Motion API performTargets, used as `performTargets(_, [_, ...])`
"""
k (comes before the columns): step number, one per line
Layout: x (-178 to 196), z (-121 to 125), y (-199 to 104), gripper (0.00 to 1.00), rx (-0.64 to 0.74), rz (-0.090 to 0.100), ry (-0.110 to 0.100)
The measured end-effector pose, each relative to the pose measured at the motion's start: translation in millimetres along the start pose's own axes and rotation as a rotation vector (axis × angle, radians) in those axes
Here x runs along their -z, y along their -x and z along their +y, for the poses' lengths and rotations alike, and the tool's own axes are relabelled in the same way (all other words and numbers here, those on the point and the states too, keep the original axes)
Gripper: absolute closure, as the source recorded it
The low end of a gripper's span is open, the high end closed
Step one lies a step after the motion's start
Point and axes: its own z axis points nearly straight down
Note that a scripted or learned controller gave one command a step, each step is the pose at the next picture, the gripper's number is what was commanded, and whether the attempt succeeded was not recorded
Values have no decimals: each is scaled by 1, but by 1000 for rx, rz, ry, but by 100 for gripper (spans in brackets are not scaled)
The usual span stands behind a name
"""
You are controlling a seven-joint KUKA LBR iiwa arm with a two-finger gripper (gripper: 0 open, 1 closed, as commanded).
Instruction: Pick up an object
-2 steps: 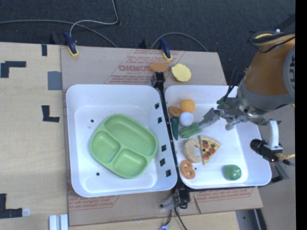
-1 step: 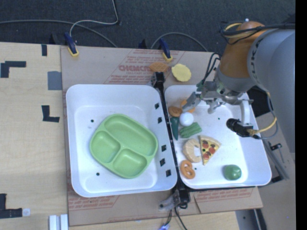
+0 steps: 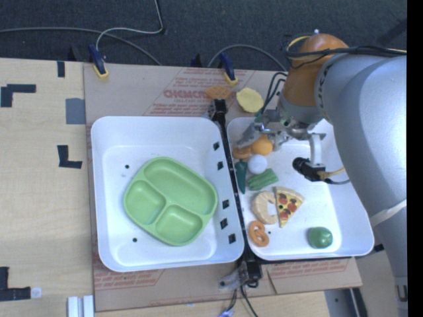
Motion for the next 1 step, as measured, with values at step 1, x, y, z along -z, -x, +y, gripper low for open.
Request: performTargets(1, [11, 1, -1, 100, 2, -1, 4])
